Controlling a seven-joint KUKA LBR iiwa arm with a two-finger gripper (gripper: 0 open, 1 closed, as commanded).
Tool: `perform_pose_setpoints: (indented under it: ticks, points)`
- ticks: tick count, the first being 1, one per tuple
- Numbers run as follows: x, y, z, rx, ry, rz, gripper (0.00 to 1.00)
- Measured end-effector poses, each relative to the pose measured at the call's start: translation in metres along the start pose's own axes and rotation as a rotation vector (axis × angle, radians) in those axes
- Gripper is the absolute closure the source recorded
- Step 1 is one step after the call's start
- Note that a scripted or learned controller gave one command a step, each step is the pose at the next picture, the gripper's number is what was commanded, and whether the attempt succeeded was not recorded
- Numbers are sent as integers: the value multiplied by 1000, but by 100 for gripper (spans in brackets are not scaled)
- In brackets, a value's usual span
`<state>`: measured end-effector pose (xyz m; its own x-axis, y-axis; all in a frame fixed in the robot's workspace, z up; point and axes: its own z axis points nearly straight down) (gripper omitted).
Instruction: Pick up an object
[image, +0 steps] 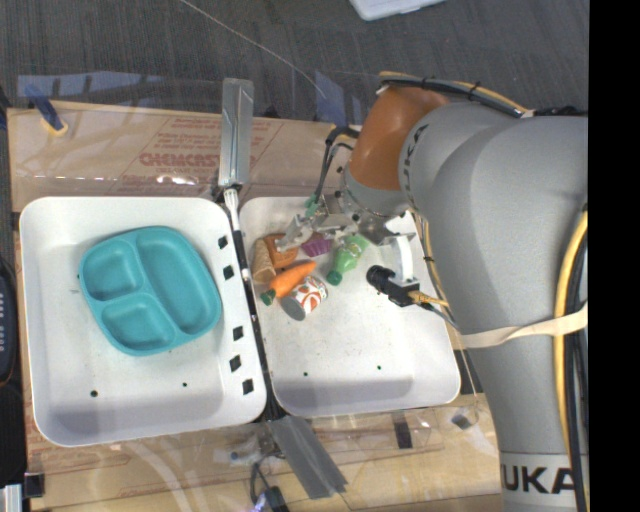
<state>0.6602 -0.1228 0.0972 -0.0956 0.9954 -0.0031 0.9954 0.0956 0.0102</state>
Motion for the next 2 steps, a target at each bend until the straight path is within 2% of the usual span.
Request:
perform_pose_setpoints:
  ticks: [1, 2]
  points:
    - [1, 2, -13, -4, 0, -5, 100]
    - [63, 7, -157, -1, 3, 34, 100]
